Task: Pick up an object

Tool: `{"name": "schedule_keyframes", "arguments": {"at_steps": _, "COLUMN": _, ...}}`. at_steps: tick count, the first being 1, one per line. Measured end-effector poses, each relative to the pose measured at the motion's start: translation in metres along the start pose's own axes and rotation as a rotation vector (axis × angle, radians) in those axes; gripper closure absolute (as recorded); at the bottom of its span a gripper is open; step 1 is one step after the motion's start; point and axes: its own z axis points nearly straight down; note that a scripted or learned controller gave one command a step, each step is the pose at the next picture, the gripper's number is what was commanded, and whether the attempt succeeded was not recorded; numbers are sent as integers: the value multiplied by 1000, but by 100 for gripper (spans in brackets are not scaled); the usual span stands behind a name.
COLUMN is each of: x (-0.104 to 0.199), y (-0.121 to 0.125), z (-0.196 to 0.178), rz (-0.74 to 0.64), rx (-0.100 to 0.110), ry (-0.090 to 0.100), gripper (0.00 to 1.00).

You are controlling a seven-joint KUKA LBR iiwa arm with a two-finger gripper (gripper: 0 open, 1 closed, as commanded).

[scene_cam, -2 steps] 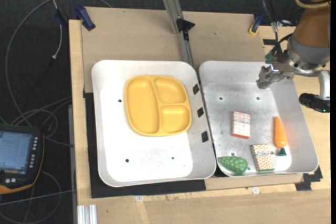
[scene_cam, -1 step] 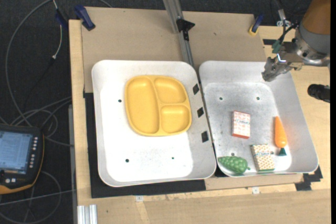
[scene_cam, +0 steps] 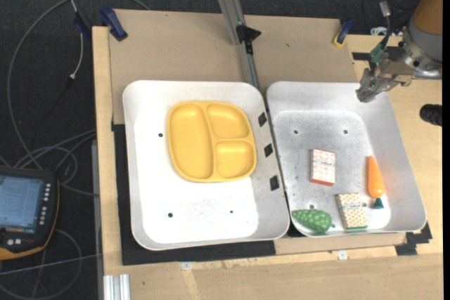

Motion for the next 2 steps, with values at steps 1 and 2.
{"name": "schedule_keyframes", "arguments": {"at_steps": 1, "x": 55, "y": 18, "z": 7, "rz": -3, "rx": 2, "ry": 0, "gripper": 100}}
{"name": "schedule_keyframes", "arguments": {"at_steps": 2, "x": 109, "y": 26, "z": -1, "rz": -5, "rx": 2, "ry": 3, "gripper": 100}}
